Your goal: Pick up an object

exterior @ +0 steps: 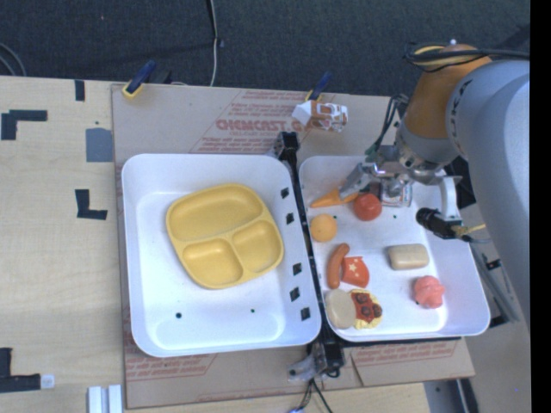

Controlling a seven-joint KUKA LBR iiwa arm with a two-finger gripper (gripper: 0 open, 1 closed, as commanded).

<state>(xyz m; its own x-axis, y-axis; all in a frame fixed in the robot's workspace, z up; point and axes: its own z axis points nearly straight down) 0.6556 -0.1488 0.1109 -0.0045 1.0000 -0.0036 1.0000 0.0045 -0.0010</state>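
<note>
Plastic mostly: a glossy yellow tray (225, 234) with three rounded wells lies in the left bin (146, 317). In the right bin (461, 317) sit a carrot (325, 200), a round orange (324, 228), a sausage (337, 265), a red wedge (355, 271), a smooth red tomato (368, 206), a tan block (406, 256) and a lumpy pink piece (428, 291). The gripper (381, 184) hangs just above the tomato; its metal parts blur together, so I cannot tell how its jaws stand.
</note>
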